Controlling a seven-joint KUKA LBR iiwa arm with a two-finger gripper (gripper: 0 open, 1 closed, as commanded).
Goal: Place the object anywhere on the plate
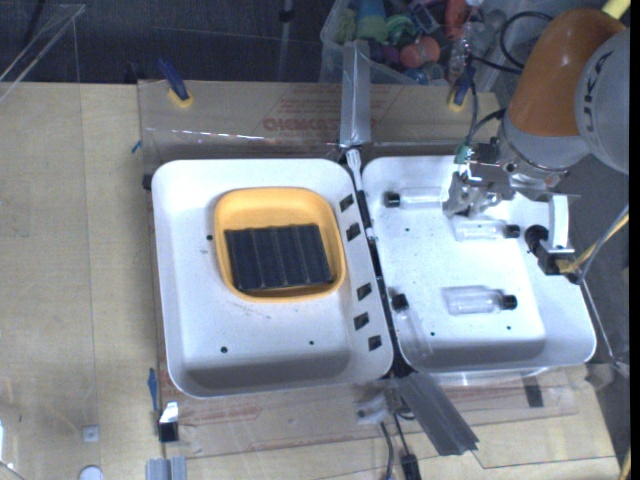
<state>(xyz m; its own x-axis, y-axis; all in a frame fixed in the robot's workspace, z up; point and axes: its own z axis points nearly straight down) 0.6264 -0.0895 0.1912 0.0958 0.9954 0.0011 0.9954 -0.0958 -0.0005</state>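
Three clear bottles, hard to make out, lie in the right bin; one dark ridged block rests on the yellow plate; claw hovers, grip unclear.

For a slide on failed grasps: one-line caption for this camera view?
Gripper hovers over right bin near clear bottles; yellow plate with dark ridged block in left bin.

Faint reddish print on the clear sheet, too blurred to read.
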